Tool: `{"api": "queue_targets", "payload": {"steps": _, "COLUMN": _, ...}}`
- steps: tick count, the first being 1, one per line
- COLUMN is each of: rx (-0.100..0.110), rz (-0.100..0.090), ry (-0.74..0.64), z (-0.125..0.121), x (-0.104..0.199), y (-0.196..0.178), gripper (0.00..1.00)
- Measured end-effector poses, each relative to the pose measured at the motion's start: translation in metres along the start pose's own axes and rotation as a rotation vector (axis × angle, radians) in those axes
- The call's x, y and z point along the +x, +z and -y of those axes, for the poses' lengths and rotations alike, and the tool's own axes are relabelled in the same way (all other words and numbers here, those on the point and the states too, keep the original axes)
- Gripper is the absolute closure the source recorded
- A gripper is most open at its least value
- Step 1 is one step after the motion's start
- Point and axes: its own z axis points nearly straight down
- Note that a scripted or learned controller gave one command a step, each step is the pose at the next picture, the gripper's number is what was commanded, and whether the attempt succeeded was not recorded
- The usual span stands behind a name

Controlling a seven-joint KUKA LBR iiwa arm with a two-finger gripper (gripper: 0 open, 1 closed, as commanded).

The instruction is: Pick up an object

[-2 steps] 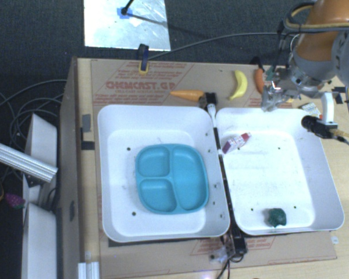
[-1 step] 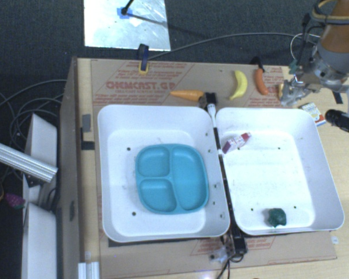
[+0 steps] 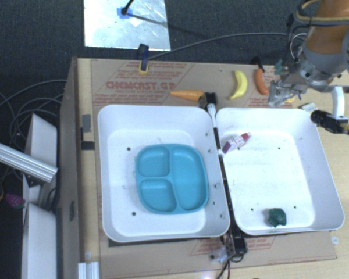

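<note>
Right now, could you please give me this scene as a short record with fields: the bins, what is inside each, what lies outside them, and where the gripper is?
left bin: holds a blue divided plate
right bin: holds a small red and white object near its far left corner and a dark green object near its front edge
outside the bins: a banana, a carrot and an orange-red object on the cardboard behind them
gripper: above the far edge of the right bin, holding nothing that shows
</note>
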Motion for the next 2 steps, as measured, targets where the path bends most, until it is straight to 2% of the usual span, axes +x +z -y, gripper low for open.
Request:
{"api": "queue_targets", "payload": {"steps": 1, "rx": -0.001, "rz": 0.000, "ry": 0.000, "z": 0.000, "x": 0.022, "y": -0.010, "gripper": 1.00}}
{"api": "queue_targets", "payload": {"steps": 2, "rx": 0.002, "rz": 0.000, "ry": 0.000, "z": 0.006, "x": 0.041, "y": 0.024, "gripper": 1.00}}
